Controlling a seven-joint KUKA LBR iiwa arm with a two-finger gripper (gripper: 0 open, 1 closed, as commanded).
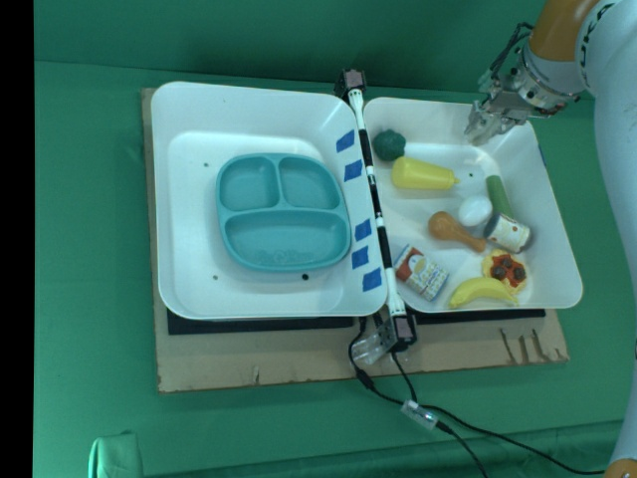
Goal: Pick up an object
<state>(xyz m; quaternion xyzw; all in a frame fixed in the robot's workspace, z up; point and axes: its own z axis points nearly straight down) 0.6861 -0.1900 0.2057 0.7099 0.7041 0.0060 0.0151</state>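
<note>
Two white bins sit side by side on the bench. The left bin [189,167] carries a teal divided plate [283,212] with three compartments. The right bin [557,267] holds the small things I might pick.

My arm [587,18] comes in from the right, and my gripper [482,127] hangs over the far rim of the right bin, near its back corner. My fingers point down with nothing between them; whether they are apart or together I cannot tell from here.

In the right bin, from larger to smaller: a yellow squash [423,175] lies near the middle, with a dark green broccoli [388,145] just behind it. A banana [482,291] lies along the near edge, beside a small food box [420,272]. A cucumber [497,194] lies just behind a can [509,234]. A brown drumstick [454,230] lies close by, a white egg [475,210] just beside it, and a small fruit tart [506,268] sits just above the banana.
</note>
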